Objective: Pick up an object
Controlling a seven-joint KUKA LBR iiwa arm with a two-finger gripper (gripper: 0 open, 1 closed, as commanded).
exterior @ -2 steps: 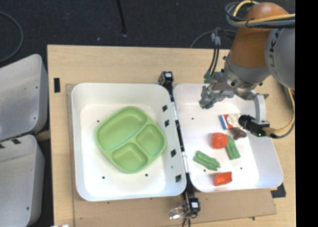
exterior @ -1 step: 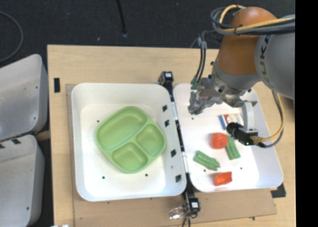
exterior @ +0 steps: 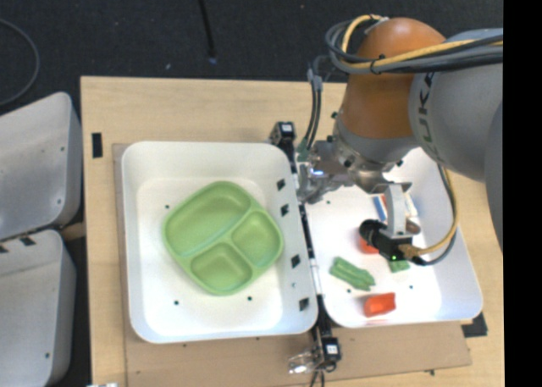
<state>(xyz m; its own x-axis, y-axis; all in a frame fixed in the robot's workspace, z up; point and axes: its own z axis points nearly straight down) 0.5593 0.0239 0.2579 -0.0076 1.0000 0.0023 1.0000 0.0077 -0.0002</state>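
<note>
Gripper [exterior: 324,175] hangs under the orange band just right of the plate [exterior: 223,237], about over the wall where the two bins meet. Whether it is spread or closed I cannot tell, and nothing shows held in it.

The plate lies flat in the left bin [exterior: 129,207], its three hollows facing up. Right of the plate, in the right bin [exterior: 457,292], lies a green piece [exterior: 351,273]. Farther right of the plate and lower is an orange block [exterior: 380,303].

No pick looks made yet. The piece and the block are the better targets, since each lies apart from the walls, while the plate looks too wide and shallow to pinch. A good try would centre over one of them, drop straight down and close across its narrow side.
</note>
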